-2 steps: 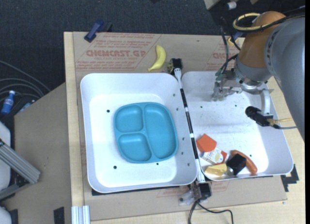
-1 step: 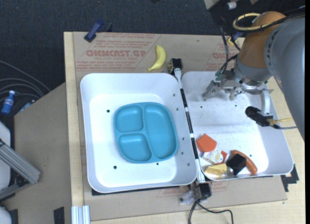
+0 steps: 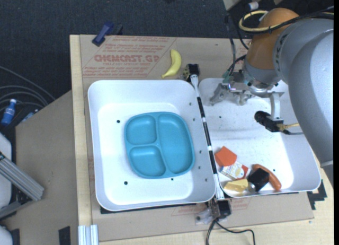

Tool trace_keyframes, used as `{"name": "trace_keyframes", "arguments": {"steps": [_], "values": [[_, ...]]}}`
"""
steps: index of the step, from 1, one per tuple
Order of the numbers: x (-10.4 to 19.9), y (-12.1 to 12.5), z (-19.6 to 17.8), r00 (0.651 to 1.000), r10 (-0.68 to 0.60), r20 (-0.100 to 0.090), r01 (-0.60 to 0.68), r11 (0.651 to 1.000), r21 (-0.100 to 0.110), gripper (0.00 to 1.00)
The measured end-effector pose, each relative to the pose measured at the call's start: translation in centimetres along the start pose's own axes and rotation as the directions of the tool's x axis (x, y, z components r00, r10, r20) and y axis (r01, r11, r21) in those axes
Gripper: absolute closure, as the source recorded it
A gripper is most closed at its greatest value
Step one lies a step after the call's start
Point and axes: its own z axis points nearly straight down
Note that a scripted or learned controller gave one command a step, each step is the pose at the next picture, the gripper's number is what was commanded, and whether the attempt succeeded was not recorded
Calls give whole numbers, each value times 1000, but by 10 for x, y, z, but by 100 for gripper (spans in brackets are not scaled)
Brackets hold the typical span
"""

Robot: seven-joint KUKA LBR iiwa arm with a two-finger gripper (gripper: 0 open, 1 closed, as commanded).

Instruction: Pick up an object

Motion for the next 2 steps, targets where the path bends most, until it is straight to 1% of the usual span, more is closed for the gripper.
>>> {"name": "trace_keyframes", "arguments": {"steps": [1, 2], "values": [[0, 1, -11, 1000, -1, 2, 1, 1000, -2, 100], [0, 1, -11, 1000, -1, 2, 1, 1000, -1, 0]]}}
